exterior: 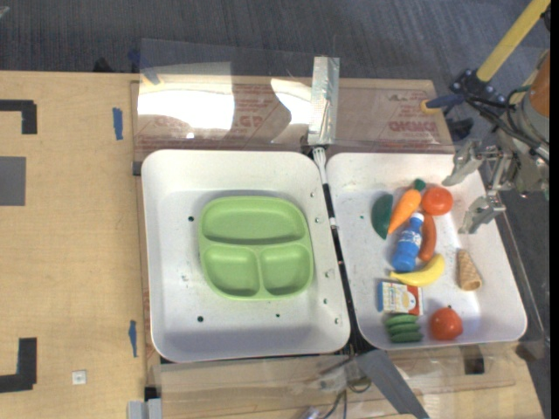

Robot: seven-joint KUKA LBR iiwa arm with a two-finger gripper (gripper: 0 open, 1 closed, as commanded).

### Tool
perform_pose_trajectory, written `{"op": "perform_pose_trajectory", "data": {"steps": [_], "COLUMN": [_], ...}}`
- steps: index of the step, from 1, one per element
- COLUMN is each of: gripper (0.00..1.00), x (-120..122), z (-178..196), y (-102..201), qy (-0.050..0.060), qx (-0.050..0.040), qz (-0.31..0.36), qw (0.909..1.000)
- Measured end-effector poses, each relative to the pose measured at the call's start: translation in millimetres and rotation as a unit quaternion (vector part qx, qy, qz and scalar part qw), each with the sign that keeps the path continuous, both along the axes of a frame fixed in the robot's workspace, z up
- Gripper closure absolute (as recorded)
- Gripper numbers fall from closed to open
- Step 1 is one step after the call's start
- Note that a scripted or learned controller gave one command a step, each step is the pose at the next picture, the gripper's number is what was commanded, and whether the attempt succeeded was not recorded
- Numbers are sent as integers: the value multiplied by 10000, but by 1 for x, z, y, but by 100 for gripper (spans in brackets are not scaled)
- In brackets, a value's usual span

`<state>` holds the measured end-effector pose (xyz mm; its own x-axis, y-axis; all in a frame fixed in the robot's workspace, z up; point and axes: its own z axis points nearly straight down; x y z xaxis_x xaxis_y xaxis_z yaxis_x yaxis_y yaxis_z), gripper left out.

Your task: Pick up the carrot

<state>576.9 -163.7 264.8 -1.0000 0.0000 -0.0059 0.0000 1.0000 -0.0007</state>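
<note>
My gripper hangs over the upper right edge of the right bin, metal parts pale against the bin rim. From this slanted view I cannot tell how it stands, or whether it has hold of anything; nothing is visibly caught in it.

Carrot: lies in the right bin, upper middle, tilted, green top toward the far rim, orange tip pointing down-left. Dark green leaf-shaped piece just to its left, touching or nearly so. Blue bottle directly below the carrot's tip. Red-orange tomato just to its right. The carrot sits apart from my gripper, with the tomato between them.

Other contents of the right bin: a red sausage-like piece beside the bottle, yellow banana under the bottle, a tan cone near the right wall, a small carton, a green ridged item at the near edge, a second red tomato next to it.

Left bin: holds a green divided plate, one long compartment above two smaller ones.

Both bins rest side by side on the surface.
</note>
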Motion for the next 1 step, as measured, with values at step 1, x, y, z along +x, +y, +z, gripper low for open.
{"op": "perform_pose_trajectory", "data": {"steps": [1], "gripper": [0], "x": [62], "z": [-133], "y": [42], "qy": [74], "qx": [30], "qz": [276], "qw": [9996]}}
